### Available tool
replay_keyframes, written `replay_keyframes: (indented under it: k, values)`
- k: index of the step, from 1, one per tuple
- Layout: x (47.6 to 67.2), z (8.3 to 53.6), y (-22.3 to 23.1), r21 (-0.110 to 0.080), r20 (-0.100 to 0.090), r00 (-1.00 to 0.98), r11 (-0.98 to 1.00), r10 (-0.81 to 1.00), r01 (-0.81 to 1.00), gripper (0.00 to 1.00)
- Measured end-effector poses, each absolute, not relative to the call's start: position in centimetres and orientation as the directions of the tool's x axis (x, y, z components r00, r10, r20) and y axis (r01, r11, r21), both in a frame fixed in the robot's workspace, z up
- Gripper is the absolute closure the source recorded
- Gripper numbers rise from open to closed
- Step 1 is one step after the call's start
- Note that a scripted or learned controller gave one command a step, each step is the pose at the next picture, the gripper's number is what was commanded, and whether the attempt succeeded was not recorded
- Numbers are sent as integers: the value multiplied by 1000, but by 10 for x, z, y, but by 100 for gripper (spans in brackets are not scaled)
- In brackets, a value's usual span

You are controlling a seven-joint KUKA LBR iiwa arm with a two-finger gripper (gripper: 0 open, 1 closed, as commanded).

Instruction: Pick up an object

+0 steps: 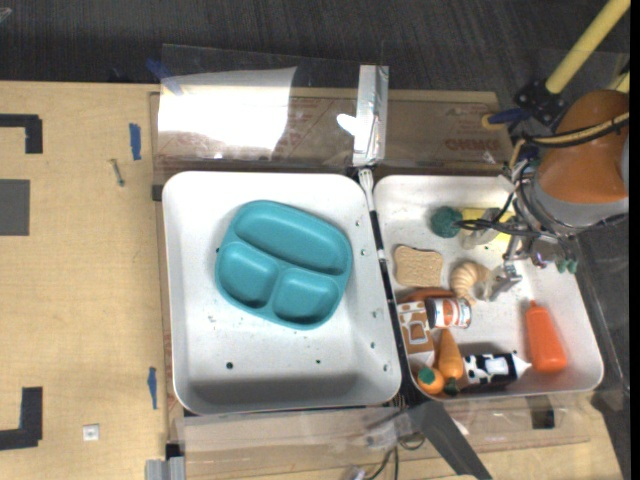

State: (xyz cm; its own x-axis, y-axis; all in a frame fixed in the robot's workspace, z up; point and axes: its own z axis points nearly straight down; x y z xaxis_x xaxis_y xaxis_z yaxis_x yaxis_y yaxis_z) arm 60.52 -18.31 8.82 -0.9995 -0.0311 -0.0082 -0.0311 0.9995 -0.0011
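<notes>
Gripper (508,268) low in the right bin (590,373), finger state impossible to tell, with the pale shell-like toy (465,277) just beside it on the side toward the left bin

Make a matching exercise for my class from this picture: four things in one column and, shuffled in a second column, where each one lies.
Things
1. teal three-compartment plastic tray
2. slice of toast-coloured toy bread
3. plain orange toy bottle
4. black-and-white toy cow

Places
A. near the right bin's right wall
B. at the right bin's near edge, beside a toy carrot
C. middle of the left bin
D. right bin, close to the divider between the bins

Pairs: 1-C, 2-D, 3-A, 4-B
</notes>
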Motion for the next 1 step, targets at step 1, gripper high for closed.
replay_keyframes:
  k: [1]
  values:
    - [566, 93, -133, -22, -27, -998, 998, 57, 57, 0]
